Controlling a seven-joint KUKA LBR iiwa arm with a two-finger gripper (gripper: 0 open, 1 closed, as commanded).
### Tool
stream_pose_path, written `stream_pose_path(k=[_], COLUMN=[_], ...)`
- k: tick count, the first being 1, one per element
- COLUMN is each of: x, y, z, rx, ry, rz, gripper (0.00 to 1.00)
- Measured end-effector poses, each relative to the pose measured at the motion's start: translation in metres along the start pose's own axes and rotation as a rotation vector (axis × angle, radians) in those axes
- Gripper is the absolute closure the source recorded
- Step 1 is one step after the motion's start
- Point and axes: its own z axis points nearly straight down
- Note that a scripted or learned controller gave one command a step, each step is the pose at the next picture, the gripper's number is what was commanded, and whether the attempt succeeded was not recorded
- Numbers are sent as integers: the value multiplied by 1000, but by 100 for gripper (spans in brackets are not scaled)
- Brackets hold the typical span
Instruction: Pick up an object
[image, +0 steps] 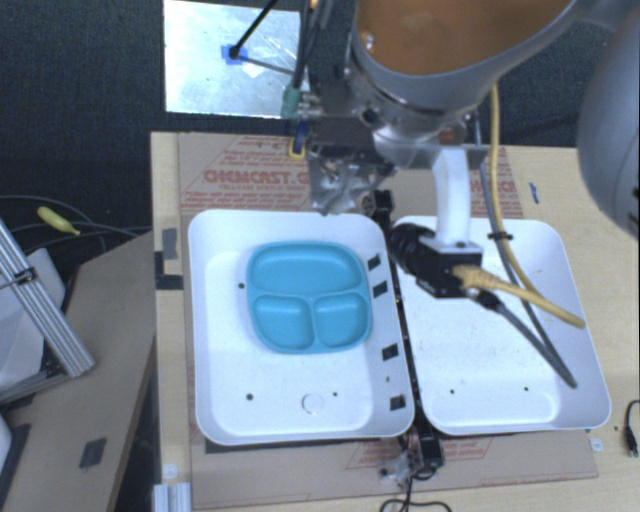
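Reaching in from the upper right, large grey arm (600, 110) with orange band (450, 35) filling the top of the view. Wrist bent downward, metal gripper (340, 190) hanging just above the far rim of the left bin (215, 400), near the wall shared with the neighbouring one. Black module and white bracket mounted beside the wrist, yellow and grey cables trailing off toward the right. Grasping end too blurred to read.
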Motion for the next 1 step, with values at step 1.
stream_pose_path(k=[1], x=[-62], y=[44], z=[38], rx=[-1], ry=[-1], rz=[4], gripper=[100])
